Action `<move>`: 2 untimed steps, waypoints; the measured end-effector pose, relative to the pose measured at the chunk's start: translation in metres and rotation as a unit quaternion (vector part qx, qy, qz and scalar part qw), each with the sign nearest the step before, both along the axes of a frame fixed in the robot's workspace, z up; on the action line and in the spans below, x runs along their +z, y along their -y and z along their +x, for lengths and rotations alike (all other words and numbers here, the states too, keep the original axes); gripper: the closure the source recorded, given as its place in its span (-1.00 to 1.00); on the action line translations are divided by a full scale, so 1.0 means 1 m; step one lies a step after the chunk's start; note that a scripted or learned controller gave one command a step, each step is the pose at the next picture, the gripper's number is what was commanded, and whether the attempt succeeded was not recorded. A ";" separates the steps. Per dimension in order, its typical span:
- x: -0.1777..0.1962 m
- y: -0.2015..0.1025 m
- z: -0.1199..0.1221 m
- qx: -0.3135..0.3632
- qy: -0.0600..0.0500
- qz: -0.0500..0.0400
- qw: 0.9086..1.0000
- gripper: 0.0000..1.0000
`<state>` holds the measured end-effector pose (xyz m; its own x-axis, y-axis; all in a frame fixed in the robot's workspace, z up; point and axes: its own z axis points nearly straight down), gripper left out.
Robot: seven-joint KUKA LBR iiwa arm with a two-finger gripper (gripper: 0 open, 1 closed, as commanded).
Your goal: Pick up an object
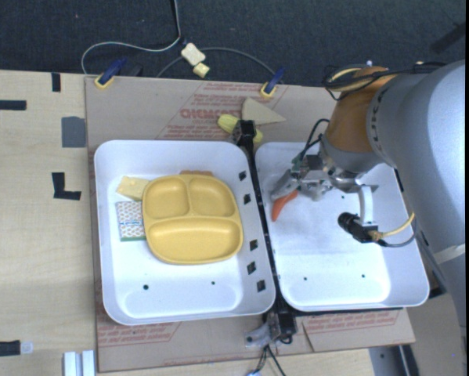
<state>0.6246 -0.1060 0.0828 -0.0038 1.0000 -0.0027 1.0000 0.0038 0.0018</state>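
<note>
A wooden bench (30,272) is seen from above at a slant, covered in the middle by a sheet of brown cardboard (211,104) on which two shallow white bins are set side by side. The grey arm (422,131), with its orange band (351,124) above the wrist, is reached in from the right and is lowered over the right bin (351,280). The left bin (179,296) is largely taken up by a yellow divided plate (191,218), with a pale yellow sponge-like piece (131,186) and a small patterned packet (129,219) tucked just beside the plate's left edge. In the right bin, a small orange object (283,204) is found lying near the bin's left wall, and the gripper (290,182) is placed directly over its upper end. Whether the claw is released or clenched cannot be told, since the metal parts are blurred together with the object. It is judged that a grasp is being attempted on the orange object. A failed pick is judged likely if the object is only caught at its tip: being slim and tilted, it could be squeezed sideways and slid against the bin wall, or dropped as the arm is raised.
</note>
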 end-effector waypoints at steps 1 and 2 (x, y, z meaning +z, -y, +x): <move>0.003 0.000 0.005 -0.001 0.000 0.000 1.000 -1.00; 0.003 -0.010 0.011 -0.001 0.001 0.000 1.000 -1.00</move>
